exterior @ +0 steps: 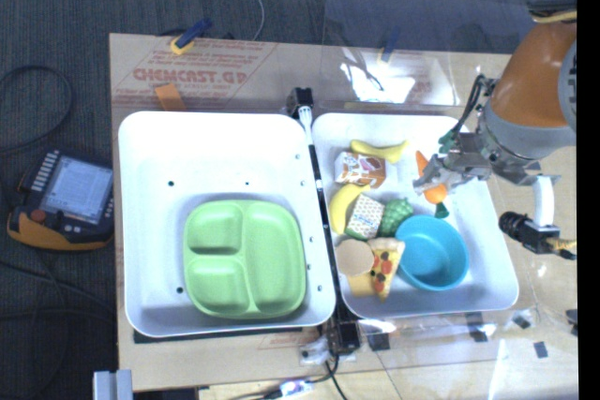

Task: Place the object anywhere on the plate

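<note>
Right now the arm [539,94] reaches in from the right, tool [448,166] low over the right bin [502,281], near its right wall. An orange thing, maybe a carrot [430,185], sits at the tool tip; can't tell if it is gripped or just lying under it, and the tool's state can't be told either. Rest of right bin: banana [378,149] at the top, snack pack [361,170] just below it, second banana [342,203] on the left, patterned box [365,216] beside it, green item [397,212], blue bowl [432,252], pizza slice [384,263], tan round piece [354,258] touching the slice. Left bin [150,164] holds the green plate [246,259], three compartments, lower middle. Pendant [58,201] lies left of the table.
</note>
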`<state>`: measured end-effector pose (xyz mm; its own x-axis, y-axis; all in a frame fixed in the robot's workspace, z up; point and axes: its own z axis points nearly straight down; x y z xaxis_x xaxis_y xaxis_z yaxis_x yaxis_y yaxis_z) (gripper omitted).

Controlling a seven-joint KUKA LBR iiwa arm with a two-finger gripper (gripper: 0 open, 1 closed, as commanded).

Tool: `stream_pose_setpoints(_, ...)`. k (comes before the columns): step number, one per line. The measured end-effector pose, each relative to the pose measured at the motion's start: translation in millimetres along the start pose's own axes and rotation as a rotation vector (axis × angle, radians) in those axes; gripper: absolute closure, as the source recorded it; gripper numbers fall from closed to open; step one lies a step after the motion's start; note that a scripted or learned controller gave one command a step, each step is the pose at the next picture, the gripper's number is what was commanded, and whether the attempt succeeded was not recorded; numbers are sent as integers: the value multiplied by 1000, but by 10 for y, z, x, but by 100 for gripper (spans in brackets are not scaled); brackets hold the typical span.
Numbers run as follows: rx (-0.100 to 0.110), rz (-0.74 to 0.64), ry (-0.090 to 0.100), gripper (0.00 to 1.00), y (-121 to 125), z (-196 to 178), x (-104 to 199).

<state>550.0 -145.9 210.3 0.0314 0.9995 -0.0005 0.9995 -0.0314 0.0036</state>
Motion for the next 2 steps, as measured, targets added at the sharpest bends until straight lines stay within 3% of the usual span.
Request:
stream_pose_setpoints(1, 7, 0, 1, 0, -14, 36, 1)
stream_pose_setpoints(2, 7, -172, 1, 0, -516, 146, 183)
